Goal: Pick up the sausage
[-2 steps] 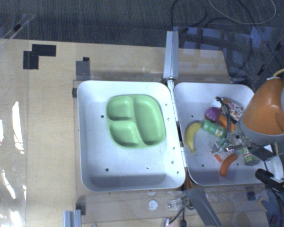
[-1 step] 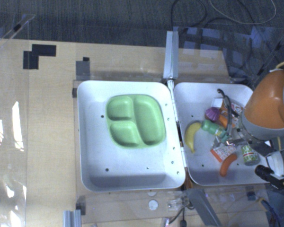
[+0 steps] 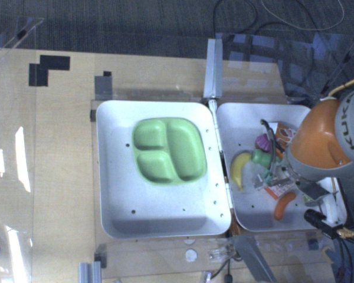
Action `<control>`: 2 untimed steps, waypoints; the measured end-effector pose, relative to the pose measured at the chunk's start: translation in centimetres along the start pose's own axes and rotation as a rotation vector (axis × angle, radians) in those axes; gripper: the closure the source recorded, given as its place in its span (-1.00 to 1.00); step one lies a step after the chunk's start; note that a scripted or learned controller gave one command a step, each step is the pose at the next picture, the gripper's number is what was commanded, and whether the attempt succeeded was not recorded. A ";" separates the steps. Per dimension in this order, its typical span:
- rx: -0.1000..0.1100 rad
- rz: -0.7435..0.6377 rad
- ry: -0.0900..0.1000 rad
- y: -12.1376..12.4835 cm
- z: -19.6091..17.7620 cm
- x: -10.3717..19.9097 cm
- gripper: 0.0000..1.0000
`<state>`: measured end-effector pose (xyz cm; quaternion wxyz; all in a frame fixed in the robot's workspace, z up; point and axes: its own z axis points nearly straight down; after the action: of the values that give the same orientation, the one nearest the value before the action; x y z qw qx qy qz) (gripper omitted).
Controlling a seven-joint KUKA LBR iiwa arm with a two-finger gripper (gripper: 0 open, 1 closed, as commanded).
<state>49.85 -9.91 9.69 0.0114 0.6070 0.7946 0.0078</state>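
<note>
camera view: gripper (image 3: 275, 178) hovering just above sausage (image 3: 284, 204) — grip state unclear; centring over its middle before descending.

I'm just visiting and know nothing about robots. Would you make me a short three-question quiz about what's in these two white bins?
1. True or false: the green divided plate lies in the left bin.
2. Which item lies nearest the divider between the bins? A) the banana B) the sausage C) the purple toy
3. Fill in: the sausage lies in the ____ bin, near its front edge, just below the gripper.

Key: 1 true. 2 A. 3 right.
</note>
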 end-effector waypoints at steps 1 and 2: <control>0.018 -0.213 0.007 -1.4 -3.3 -2.2 1.00; 0.014 -0.331 0.005 -0.6 0.6 0.7 1.00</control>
<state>49.08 -9.40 9.05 0.0065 0.4681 0.8837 0.0019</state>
